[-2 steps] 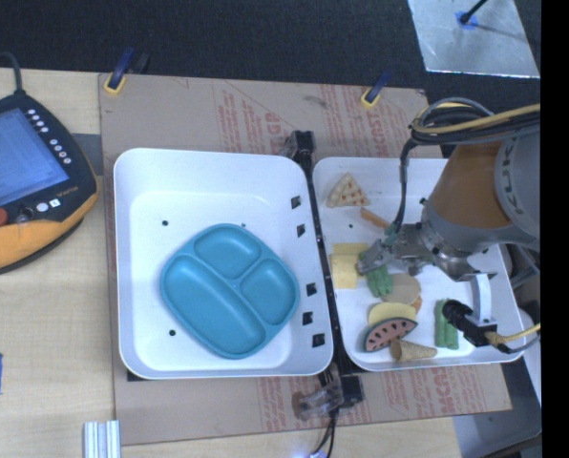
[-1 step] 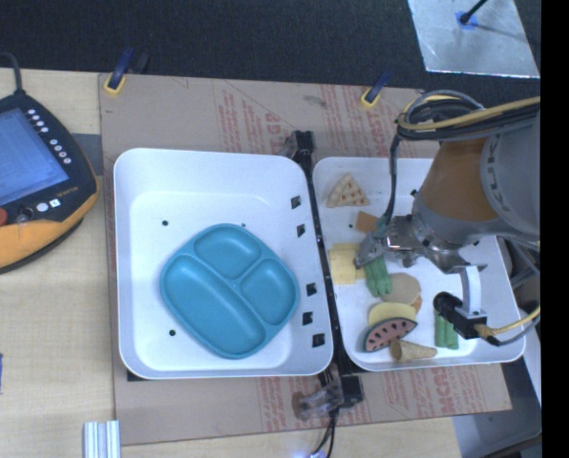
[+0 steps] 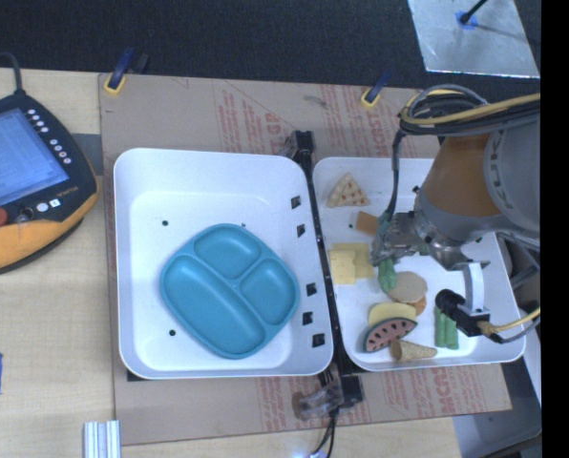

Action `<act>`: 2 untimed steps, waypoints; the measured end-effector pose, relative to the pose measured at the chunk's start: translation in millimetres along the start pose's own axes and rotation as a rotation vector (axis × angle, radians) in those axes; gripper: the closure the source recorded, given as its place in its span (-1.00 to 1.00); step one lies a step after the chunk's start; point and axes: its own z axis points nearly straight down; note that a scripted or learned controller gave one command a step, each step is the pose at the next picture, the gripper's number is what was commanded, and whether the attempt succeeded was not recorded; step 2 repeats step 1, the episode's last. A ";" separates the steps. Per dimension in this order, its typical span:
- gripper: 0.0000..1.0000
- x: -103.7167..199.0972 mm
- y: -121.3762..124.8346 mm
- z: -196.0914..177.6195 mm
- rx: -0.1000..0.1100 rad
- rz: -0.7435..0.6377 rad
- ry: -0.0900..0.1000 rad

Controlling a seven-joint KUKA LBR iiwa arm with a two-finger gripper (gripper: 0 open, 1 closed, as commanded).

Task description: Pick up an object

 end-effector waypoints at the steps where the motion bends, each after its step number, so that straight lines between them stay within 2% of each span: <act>1: 1.00 67.6 33.2 -94.7 -0.007 -0.009 0.008; 2: 1.00 67.6 33.2 -94.7 -0.007 -0.009 0.008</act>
